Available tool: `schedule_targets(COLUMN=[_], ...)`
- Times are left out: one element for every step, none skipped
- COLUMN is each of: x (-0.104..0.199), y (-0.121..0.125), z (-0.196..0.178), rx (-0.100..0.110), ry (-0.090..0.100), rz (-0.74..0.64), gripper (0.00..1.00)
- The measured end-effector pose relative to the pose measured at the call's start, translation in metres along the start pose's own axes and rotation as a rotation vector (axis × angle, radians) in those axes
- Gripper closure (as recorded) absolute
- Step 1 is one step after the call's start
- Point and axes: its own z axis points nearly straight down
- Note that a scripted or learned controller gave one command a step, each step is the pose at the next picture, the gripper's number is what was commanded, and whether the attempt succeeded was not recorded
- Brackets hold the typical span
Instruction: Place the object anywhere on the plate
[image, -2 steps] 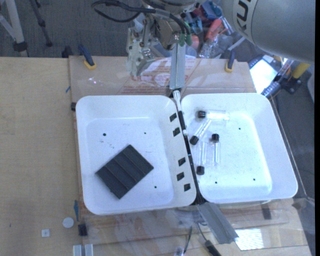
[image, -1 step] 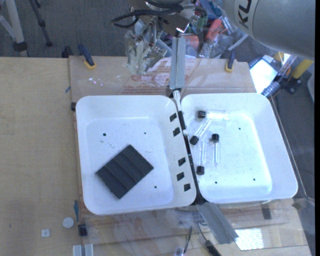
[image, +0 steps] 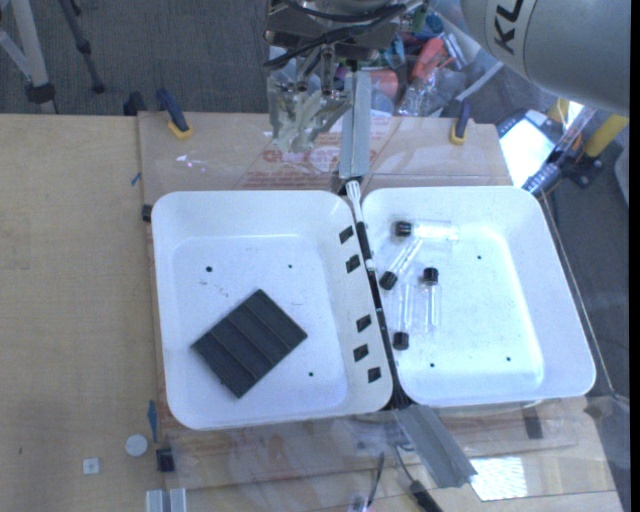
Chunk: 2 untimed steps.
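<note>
Gripper (image: 310, 105) hovers above the bins' far edge — finger state cannot be told. Dark ridged plate (image: 249, 342) lies in the left bin (image: 180, 300); clear vials (image: 415, 275) in the right bin (image: 520, 320).

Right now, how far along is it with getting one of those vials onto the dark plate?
Nothing looks placed yet: the dark plate in the left bin carries nothing. The clear vials lie in the right bin. The gripper hangs above the bins' far edge. Picking and placing remain.
</note>
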Motion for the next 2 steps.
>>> schedule_targets(x=[0.002, -0.010], y=[0.000, 0.002], z=[0.000, 0.001], rx=[-0.001, -0.002], ry=[-0.001, -0.002], rz=[-0.597, -1.041], gripper=[1.00, 1.00])
